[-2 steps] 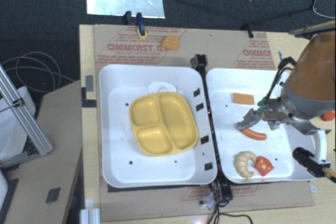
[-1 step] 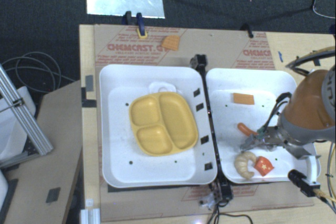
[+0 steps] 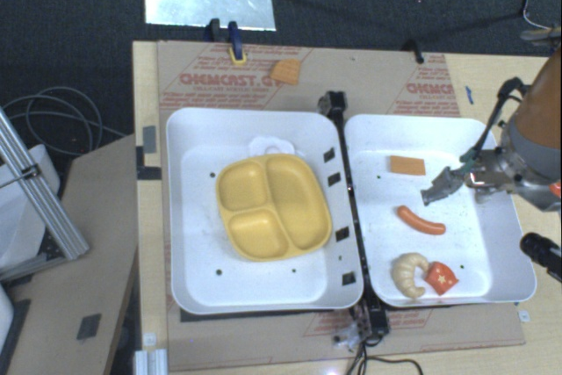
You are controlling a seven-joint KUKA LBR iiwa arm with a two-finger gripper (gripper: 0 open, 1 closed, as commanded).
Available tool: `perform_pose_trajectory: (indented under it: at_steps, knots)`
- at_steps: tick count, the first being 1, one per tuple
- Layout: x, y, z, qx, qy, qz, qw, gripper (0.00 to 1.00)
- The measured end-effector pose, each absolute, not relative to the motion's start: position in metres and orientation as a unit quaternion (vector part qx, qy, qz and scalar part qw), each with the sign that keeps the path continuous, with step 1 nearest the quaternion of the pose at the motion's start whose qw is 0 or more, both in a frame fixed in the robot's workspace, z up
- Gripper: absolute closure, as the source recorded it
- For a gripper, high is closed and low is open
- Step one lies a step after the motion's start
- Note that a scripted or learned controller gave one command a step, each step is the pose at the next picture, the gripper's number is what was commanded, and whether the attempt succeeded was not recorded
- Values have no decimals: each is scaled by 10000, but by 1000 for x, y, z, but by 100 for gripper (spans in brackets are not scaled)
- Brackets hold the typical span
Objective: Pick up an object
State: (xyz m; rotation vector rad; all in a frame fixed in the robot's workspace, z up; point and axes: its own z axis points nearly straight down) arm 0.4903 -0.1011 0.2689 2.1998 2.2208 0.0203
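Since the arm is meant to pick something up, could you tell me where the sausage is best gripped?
Grip the sausage at its middle, coming straight down, closing across its narrow width. It lies flat and slanted on the right bin floor with bare space either side.

1. In the left bin (image 3: 189,189), the yellow divided tray (image 3: 272,206) takes the middle, leaving you only narrow strips along the walls.
2. The right bin (image 3: 505,272) is bare along its upper edge and at lower left.
3. Toward the bottom, the sausage (image 3: 421,220), croissant (image 3: 409,272) and red piece (image 3: 441,277) crowd together.
4. The orange slab (image 3: 407,165) blocks the upper left.
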Motion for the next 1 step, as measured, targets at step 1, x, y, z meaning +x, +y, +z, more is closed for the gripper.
perform_pose_trajectory:
  at_steps: [1]
  knots:
    - [484,-140,88,7081,7061,-39,-47,0]
